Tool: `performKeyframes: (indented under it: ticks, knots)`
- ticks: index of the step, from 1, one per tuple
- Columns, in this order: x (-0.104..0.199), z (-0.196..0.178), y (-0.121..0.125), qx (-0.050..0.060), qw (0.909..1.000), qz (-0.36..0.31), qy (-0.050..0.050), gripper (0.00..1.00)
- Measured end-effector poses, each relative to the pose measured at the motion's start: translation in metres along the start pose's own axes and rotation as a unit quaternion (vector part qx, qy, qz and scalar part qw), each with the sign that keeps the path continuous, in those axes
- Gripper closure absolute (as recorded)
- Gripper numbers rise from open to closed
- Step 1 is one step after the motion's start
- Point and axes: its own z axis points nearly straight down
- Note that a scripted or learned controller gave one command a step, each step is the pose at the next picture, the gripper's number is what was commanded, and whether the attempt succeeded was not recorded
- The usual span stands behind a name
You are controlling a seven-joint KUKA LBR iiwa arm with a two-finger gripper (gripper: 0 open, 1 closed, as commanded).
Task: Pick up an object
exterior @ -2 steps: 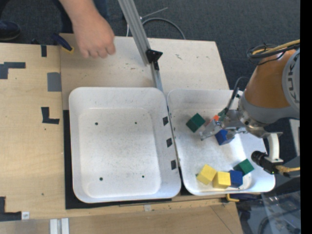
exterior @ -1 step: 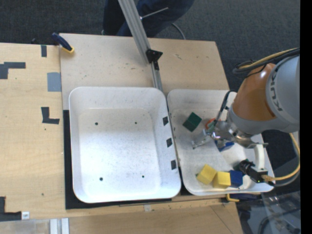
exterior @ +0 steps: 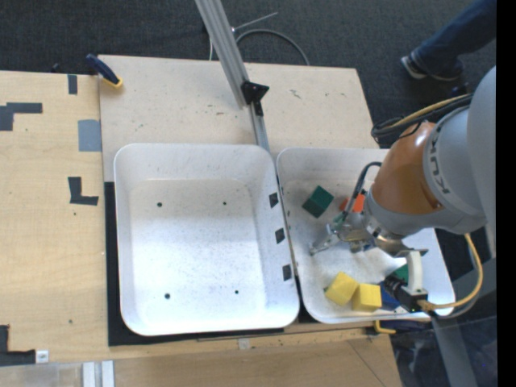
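My gripper (exterior: 329, 241) hangs low over the middle of the right bin (exterior: 300, 168), its metal fingers pointing left. Whether anything sits between them is unclear at this size. A dark green block (exterior: 318, 201) lies just above and left of the fingertips, apart from them. Two yellow blocks (exterior: 342, 289) (exterior: 369, 297) rest near the bin's front wall, below the gripper. An orange-red piece (exterior: 347, 205) shows beside the wrist. A blue item (exterior: 389, 301) and a green-and-white object (exterior: 403, 274) lie at the front right corner.
The left bin (exterior: 129, 164) stands beside the right one, sharing a raised divider (exterior: 282, 240). A slanted metal pole (exterior: 230, 43) crosses the back of the bench. The grey arm with its orange band (exterior: 407, 184) covers the right bin's right side.
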Motion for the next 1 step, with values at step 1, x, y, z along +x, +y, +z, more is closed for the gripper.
performKeyframes:
  ticks: [1]
  knots:
    - [0.001, -0.0113, 0.0, 0.0, 1.0, 0.0, 0.001, 1.0]
